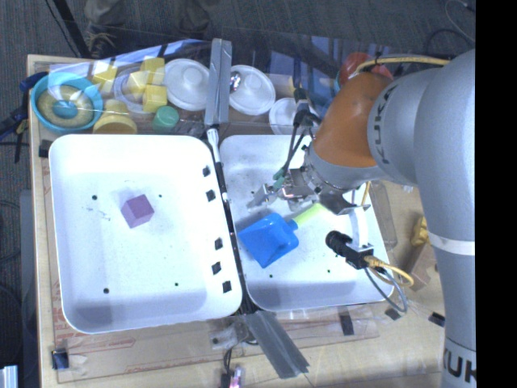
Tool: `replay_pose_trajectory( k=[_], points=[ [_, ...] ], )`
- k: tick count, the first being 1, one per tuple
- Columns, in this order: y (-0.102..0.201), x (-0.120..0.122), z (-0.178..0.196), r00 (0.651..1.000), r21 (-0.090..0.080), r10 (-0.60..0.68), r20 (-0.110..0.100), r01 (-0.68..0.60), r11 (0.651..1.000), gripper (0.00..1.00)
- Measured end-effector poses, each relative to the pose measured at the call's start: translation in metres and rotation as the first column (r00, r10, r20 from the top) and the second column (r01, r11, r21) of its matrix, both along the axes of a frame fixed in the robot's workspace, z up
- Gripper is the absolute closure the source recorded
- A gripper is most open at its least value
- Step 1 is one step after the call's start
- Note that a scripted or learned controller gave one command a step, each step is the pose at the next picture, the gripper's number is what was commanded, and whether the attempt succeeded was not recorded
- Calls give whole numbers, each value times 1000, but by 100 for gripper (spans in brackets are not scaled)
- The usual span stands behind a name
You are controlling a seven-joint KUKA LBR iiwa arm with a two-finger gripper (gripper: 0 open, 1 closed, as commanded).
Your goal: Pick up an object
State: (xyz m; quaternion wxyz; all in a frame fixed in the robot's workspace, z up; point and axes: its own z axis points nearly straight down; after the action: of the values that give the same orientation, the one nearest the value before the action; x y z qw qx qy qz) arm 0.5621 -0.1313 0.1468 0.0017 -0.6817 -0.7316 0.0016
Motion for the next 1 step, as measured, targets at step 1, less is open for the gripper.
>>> replay_pose_trajectory(
  k=[1],
  points=[
    [-30,-22,-54,999,0,32,6,-32,999,0]
  ],
)
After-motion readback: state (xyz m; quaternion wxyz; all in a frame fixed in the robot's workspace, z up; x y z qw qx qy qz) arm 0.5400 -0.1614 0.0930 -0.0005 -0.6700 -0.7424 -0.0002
